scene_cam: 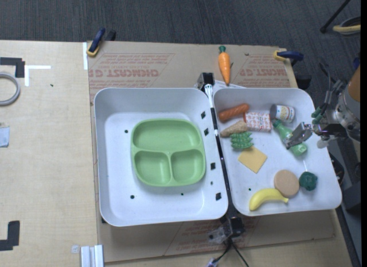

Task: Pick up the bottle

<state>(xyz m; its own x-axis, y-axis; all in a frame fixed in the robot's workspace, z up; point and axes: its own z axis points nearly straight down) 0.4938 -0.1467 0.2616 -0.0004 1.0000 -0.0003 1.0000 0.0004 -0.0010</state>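
Item: bottle, green, lying aslant, right bin, right of frame | End effector: over its lower end, finger state cannot tell | Advice: straddle body crosswise, clear of can, seat before lifting.

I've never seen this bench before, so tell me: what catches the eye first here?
The green divided plate lies alone in the left bin. The right bin is crowded with toy food, with a yellow banana near its front edge. At that bin's right side, the gripper sits right over the green bottle.
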